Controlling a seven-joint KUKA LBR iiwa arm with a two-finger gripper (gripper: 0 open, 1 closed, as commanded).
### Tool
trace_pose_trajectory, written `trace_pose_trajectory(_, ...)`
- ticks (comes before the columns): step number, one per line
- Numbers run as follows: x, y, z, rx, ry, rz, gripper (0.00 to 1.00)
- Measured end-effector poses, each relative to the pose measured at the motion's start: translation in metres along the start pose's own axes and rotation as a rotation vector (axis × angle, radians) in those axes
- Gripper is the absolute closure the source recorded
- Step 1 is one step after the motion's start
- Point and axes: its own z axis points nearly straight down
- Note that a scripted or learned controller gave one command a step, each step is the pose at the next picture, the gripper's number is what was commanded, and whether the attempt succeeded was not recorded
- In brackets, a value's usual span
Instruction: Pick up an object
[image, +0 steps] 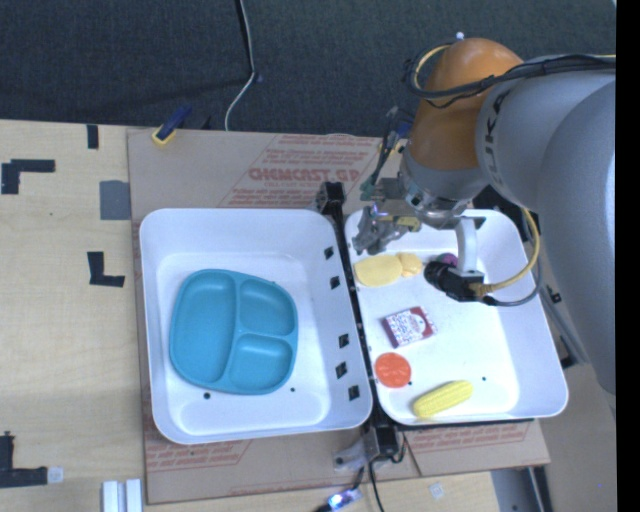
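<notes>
So, nearest the camera is the front edge of a pale wooden bench (60, 330) with some black tape marks (100, 270) stuck on it. A sheet of brown cardboard (290, 175) with red print lies under both bins.

The left bin (230, 240) holds a blue divided plate (233, 330), lying flat pretty much in the middle.

The right bin (500, 340) has all the small stuff. Closest to the front wall is a yellow toy corn cob (442, 398), lying on its side at a slight angle. Just beside it, to its left and a bit further back, is a flat orange disc (393, 370). Behind that is a small red and white packet (407, 326), apart from the disc. Further back again is a pale yellow lumpy piece (388, 268), near the wall shared with the left bin; I can't make out what it is.

The gripper (378, 235) sits over the far left corner of the right bin, just beyond that pale yellow piece and very close to it. I honestly can't tell from this angle whether it's released or clenched, or whether it touches the piece. The grey arm (540, 140) comes in from the right, with its orange band (455, 90) above the wrist.

Past the bins, a small blue and yellow object (172, 123) rests at the cardboard's far left corner. A thin white cable (243, 80) runs back across dark carpet-like flooring (120, 60).
</notes>
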Motion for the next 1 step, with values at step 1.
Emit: trace_pose_trajectory(1, 0.0604, -0.0007, -0.0005, -0.003, 0.000, -0.002, 1.00)
